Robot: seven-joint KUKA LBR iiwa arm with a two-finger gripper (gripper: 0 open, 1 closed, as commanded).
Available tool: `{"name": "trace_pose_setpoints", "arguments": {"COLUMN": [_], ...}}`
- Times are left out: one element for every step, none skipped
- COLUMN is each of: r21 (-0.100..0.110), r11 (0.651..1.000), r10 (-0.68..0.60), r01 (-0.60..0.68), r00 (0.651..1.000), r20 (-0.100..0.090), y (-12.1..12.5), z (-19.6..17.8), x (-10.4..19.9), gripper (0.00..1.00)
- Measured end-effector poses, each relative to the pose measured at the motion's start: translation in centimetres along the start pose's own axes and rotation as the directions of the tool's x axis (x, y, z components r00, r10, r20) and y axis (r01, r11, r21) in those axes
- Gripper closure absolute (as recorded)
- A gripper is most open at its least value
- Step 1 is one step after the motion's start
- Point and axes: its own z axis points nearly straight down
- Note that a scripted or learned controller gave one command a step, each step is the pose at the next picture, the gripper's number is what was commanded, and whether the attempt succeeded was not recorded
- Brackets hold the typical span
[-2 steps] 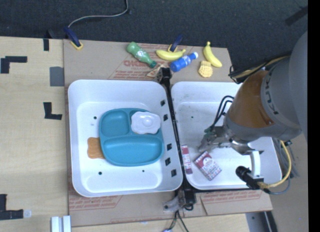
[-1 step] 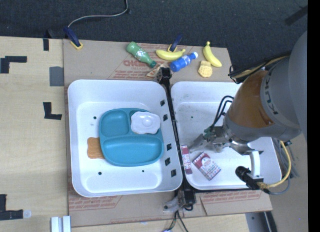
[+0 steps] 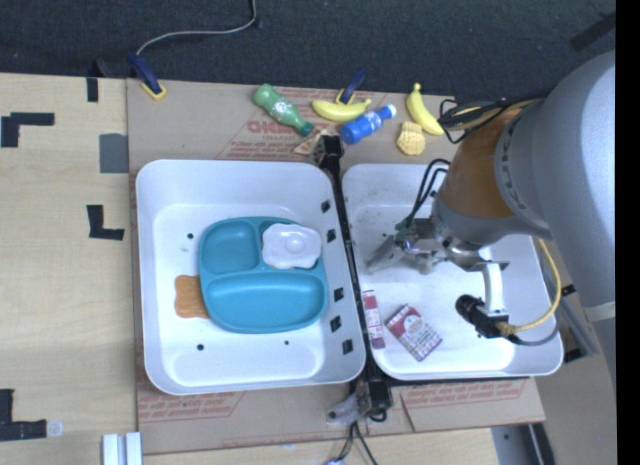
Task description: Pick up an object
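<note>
White bins: two shallow white plastic bins are sitting side by side, the left bin and the right bin, so that the arm reaching in from the right is covering both.

Arm: the grey arm with the orange band is leaning low over the right bin, likely so the pincer can work near the floor.

Pincer: the metal two-finger pincer is pointing toward the wall between the bins; its fingers are looking spread in a narrow V with nothing between them, so it is holding nothing.

Task's thing: a small red-and-white printed packet is lying flat on the bin floor, near the pincer and below it in the view, apart from the tips; I judge it the handiest pick.

Second packet: a narrow red-and-white wrapper is lying against the dividing wall, below the pincer, just beside the first packet.

Blue tray: a blue sectioned plastic plate is resting in the left bin, across the wall from the pincer, with a white round lidded cup on its near corner and a tan flat piece tucked at its far edge.

Behind the bins: a green bottle, two yellow toy bananas, a blue bottle and a yellow corn piece are lying on cardboard, well beyond the pincer, seemingly out of play.

Progress: the pick is looking not yet made; flat packets may be slipping under the tips.
</note>
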Motion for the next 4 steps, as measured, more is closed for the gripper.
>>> {"name": "trace_pose_setpoints", "arguments": {"r21": [0.002,0.002,0.003,0.003], "r11": [1.0,1.0,1.0,1.0], "r10": [0.0,0.001,0.0,0.0], "r01": [0.0,-0.001,0.0,0.0], "r00": [1.0,1.0,1.0,1.0], "r20": [0.001,0.002,0.001,0.001], "y": [6.7,5.0,10.2,7.6], "z": [-2.9,0.1,-1.8,0.1], "x": [-1.7,-0.1,-2.5,-0.2], "gripper": [0.0,0.0,0.0,0.0]}}
